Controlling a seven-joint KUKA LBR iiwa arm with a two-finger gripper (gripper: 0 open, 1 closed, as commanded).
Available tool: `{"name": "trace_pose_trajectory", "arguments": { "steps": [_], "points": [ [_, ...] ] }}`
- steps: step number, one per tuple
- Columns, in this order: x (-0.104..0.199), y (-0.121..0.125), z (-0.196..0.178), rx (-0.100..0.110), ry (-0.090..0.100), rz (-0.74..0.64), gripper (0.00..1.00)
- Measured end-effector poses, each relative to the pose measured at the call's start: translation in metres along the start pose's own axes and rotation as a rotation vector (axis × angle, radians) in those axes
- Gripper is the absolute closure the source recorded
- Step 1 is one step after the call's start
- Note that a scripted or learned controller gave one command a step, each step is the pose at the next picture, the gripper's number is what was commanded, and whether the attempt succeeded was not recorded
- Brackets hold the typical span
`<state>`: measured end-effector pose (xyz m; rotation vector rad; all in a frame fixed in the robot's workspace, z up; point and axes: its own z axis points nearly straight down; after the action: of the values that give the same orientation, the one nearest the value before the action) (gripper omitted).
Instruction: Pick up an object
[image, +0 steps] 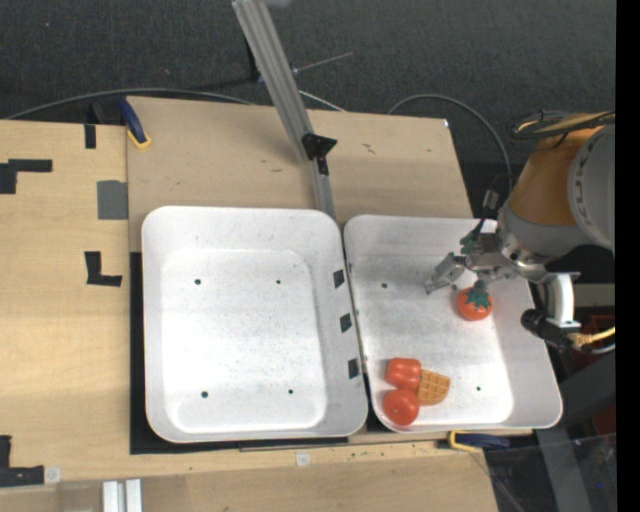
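1. Claw (458, 272) hangs over the upper middle of the right bin (520, 400), reaching in from the right; we see its fingers spread apart, with nothing between them.
2. We spot a tomato (474, 304) with a green stem in the right bin, just beside the claw on its lower right, and we can't tell if they touch.
3. We mark a red pepper (403, 373) near the right bin's lower left corner.
4. Touching it on the right we see a small orange waffle-like piece (433, 386).
5. We find another red round fruit (400, 406) just below the pepper, against the bin's bottom rim.
6. We note the left bin (160, 300) sitting beside the right one, rims touching along the middle.
7. Both bins rest on a wooden desk (220, 150).
8. We see the grey arm (560, 200) with its orange band at the right edge.
9. We see a grey metal pole (285, 90) slanting across the top of the desk toward the bins.
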<state>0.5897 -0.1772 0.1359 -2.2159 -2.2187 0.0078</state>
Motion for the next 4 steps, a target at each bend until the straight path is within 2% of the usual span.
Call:
{"name": "trace_pose_trajectory", "arguments": {
  "steps": [1, 2, 3, 4],
  "points": [
    [0.001, 0.000, 0.049, -0.007, -0.003, 0.000, 0.00],
    [0.001, 0.000, 0.038, -0.005, -0.001, -0.001, 1.00],
    [-0.003, 0.004, -0.006, -0.011, -0.002, 0.000, 1.00],
    [-0.006, 0.012, -0.066, -0.013, -0.003, -0.001, 1.00]
  ]
}}
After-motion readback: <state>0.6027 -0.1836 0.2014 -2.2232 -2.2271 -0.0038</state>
